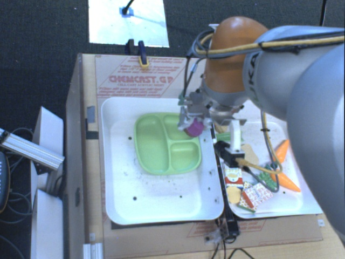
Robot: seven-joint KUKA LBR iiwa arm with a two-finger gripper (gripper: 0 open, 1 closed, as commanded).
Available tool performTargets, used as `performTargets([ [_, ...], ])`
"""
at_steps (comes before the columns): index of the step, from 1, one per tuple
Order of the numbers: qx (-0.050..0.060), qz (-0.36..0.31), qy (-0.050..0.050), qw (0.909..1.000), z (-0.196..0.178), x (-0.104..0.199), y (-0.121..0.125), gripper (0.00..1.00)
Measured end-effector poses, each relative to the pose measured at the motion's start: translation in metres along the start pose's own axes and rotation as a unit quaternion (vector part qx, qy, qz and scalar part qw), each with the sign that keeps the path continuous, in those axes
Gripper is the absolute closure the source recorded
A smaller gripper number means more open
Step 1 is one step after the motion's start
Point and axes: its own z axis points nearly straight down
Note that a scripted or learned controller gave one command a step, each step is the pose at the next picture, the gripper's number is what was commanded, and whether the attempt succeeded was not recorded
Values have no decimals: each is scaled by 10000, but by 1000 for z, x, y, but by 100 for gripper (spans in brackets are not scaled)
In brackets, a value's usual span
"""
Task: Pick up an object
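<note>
Gripper (193, 122) sits over the tray's (161, 144) far right corner in the left bin (121, 198) — carrot (285, 181) well right.

My bench, left white bin (161, 198) as landmark: right white bin (303, 199) touching its right side. Cardboard sheet (145, 72) with red CHEMCAST lettering under and behind it. Yellow-black clamp (141, 55) behind on the sheet's edge. White panel (126, 15) further behind. Aluminium rail (29, 147) left. Dark carpet (38, 36) around.
</note>
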Motion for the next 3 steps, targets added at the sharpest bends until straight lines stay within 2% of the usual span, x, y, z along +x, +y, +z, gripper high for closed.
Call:
performTargets([
  [1,6,2,-2,10000,-6,65,-71,100],
  [2,-1,1,1,10000,-15,124,-96,100],
  [3,-2,4,0,10000,-15,124,-96,0],
])
